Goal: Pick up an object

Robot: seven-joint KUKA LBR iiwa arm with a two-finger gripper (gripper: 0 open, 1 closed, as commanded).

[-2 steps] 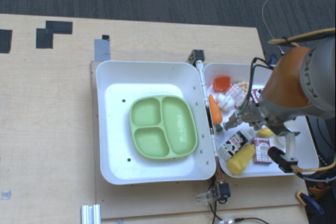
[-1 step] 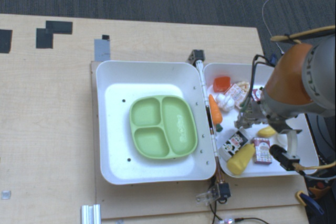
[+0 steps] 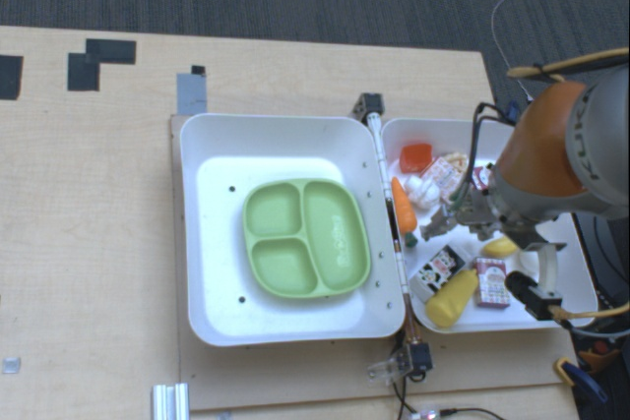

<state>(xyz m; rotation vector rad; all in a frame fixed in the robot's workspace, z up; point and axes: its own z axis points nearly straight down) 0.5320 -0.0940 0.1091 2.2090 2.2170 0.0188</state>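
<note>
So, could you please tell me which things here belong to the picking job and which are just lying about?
Job:
gripper
carrot
yellow bottle
red block
pink box
right bin

Lying about:
green tray
left bin
black tape

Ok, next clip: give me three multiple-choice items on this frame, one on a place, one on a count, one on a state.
1. Where does the green plate lie?
A. in the left bin
B. in the right bin
C. on the bare bench

2. How many compartments does the green plate have?
A. two
B. three
C. five

3. How does the yellow bottle lie?
A. standing upright
B. on its side in the right bin
C. resting on the green plate

Answers: 1 A, the plate sits within the left bin's white walls. 2 B, two raised ridges split it into three wells. 3 B, its long side lies flat near the right bin's front wall.
</note>
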